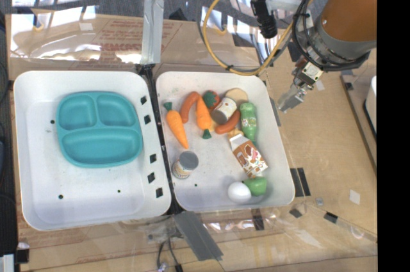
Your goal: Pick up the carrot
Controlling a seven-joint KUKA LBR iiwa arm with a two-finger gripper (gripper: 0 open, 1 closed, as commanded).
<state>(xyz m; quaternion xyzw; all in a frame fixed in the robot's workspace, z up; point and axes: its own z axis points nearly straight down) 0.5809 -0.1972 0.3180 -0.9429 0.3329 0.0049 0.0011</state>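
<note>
Carrot (176,127) lies centre frame, left side of right bin (282,162). Gripper (296,96) hovers right of that bin; fingers' state: cannot tell. Best approach: descend centred, straddling the carrot's width.

Glossy white plastic bins (38,200), matt teal plastic tray (99,128), smooth orange plastic carrot (176,127), shiny metal can (186,163), brown cardboard-covered bench (327,162), grey tape strip (151,31)
</note>
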